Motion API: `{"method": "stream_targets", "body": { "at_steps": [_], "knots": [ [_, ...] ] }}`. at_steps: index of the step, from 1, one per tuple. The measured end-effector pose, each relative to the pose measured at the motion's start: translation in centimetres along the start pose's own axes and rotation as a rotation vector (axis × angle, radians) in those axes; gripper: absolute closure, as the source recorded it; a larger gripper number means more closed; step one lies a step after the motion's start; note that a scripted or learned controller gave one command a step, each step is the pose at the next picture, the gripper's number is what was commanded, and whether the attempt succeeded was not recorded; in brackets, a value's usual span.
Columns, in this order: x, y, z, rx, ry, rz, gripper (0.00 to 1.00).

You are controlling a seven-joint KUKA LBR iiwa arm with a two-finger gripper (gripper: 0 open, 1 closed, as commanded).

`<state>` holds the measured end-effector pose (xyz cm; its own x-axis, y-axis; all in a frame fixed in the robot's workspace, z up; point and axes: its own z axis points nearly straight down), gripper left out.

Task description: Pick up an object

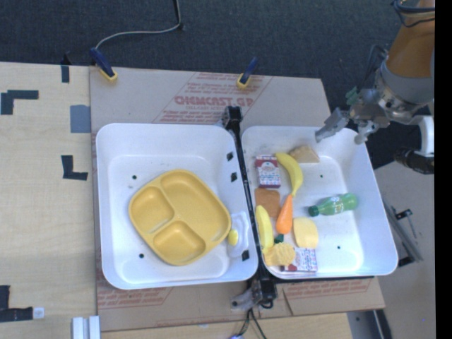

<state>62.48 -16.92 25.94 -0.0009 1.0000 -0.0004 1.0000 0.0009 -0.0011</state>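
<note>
Cardboard-covered bench bears two white bins; my grey two-finger gripper (pixel 344 123) hovers with jaws apart over the right bin's (pixel 367 182) far edge, near the tan bread slice (pixel 304 153).

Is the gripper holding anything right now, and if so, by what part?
Nothing is held. The gripper hovers with open fingers above the right bin's far right corner.

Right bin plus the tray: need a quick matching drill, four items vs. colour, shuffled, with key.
Items:
1. bottle
2. carrot
3. divided tray
4. small box

Colours:
A. orange
B. red and white
C. green
D. yellow

Pairs: 1-C, 2-A, 3-D, 4-B
</note>
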Motion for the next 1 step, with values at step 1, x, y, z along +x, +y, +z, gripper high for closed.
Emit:
{"method": "stream_targets", "body": {
  "at_steps": [1],
  "knots": [
    [4.71,2.44,12.98,0.003,0.001,-0.001,0.0]
  ]
}}
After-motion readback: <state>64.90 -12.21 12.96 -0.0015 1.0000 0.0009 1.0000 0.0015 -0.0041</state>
